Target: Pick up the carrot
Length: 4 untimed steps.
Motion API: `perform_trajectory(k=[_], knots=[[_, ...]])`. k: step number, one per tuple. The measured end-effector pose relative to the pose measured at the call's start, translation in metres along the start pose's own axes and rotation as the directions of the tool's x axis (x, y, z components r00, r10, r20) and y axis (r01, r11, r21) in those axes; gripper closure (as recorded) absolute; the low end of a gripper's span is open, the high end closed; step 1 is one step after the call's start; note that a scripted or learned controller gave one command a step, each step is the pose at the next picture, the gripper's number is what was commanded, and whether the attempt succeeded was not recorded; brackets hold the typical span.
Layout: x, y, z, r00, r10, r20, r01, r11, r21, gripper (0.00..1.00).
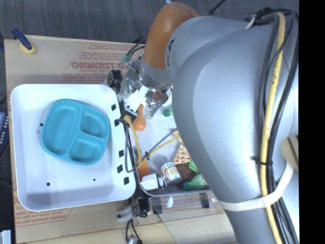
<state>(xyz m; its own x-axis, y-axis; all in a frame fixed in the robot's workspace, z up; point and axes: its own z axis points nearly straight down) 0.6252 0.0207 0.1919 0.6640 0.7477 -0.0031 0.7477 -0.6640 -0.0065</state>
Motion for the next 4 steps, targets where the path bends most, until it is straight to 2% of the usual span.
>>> perform_trajectory(k=[1,2,3,4], knots=[[-0.024,-0.026,0.002,0.982,0.186,0.008,-0.186,0.982,0.004,0.00],[-0.087,-0.057,0.002,0.997,0.082,0.003,-0.082,0.997,0.004,0.00],[-0.052,-0.024,0.001,0.978,0.209,0.006,-0.209,0.978,0.000,0.00],[-0.104,-0.045,0.002,0.988,0.153,0.008,-0.153,0.988,0.002,0.00]])
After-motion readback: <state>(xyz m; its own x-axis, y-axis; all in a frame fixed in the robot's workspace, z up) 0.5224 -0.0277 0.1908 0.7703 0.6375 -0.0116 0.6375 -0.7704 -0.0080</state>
